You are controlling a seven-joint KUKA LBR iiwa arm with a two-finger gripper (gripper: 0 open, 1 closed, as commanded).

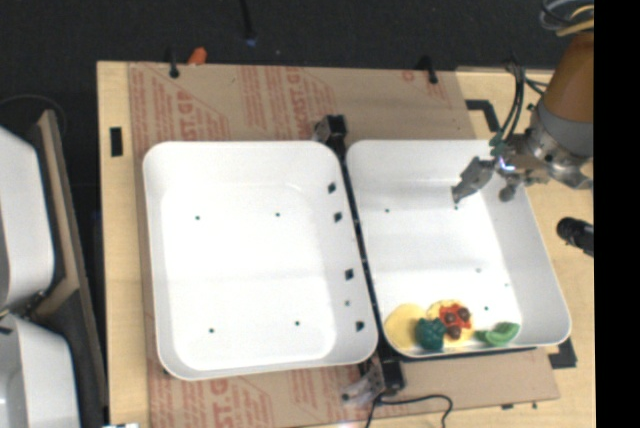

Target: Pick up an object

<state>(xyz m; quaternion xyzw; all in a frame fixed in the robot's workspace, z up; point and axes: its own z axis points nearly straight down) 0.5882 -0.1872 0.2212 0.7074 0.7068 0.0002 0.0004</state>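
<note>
The grey arm with the orange band reaches in from the right, and its pincer (487, 181) hangs over the far right part of the right-hand shallow white bin (420, 236). Two dark fingers spread apart with bare bin floor between them, so the pincer stands wide and carries nothing. The things worth taking lie well away from it, huddled in the near corner of that same bin: a pale yellow rounded piece (403, 325), a teal lump (430, 336) touching it, a small red and orange toy (455, 316) just beside that, and a green leaf-shaped piece (500, 332) near the bin's front wall. The left-hand white bin (240, 256) sits alongside on the cardboard-covered surface (240, 101).

I would judge this the approach step, with no grasp begun. The next move calls for travelling toward the near corner, settling over one piece, and descending with the fingers astride it. The pieces crowd each other and the wall, so a clean closing looks awkward.
</note>
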